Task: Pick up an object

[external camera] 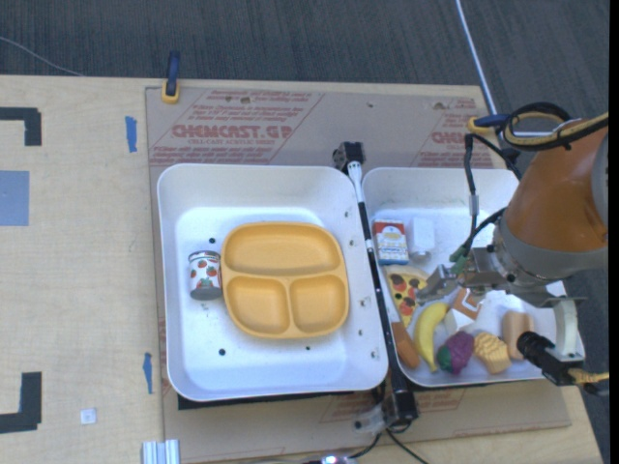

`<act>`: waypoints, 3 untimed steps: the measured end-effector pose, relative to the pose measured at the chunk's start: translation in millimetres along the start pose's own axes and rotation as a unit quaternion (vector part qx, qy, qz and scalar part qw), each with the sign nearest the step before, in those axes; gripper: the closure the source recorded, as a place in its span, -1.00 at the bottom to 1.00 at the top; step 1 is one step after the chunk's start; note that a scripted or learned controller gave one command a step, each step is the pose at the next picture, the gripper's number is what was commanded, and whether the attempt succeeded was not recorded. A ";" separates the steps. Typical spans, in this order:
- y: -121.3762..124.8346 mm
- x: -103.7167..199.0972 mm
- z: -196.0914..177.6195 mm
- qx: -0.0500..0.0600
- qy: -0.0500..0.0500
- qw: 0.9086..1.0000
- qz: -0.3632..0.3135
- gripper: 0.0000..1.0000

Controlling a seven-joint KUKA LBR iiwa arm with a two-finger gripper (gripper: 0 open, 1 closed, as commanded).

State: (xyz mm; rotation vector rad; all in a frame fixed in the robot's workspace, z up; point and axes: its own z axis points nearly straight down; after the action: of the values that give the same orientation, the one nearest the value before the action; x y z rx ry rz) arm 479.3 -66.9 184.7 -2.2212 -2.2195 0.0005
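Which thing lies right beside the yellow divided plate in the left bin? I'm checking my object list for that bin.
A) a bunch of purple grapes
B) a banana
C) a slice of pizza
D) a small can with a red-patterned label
D: the small can rests against the left edge of the yellow divided plate in the left bin, while the banana lies in the right bin.

Robotics lab: taped bench [77, 288], toy-filled bins [174, 259]
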 end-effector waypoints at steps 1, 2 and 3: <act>15.3 -31.4 53.5 -0.007 -0.002 1.000 -0.001 -1.00; 15.8 -31.7 54.6 -0.010 -0.003 1.000 -0.001 -1.00; 16.1 -31.9 54.9 -0.011 -0.003 1.000 -0.001 -1.00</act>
State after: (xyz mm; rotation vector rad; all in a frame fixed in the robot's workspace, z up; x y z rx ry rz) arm 495.3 -98.8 129.7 -2.2335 -2.2350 -0.0159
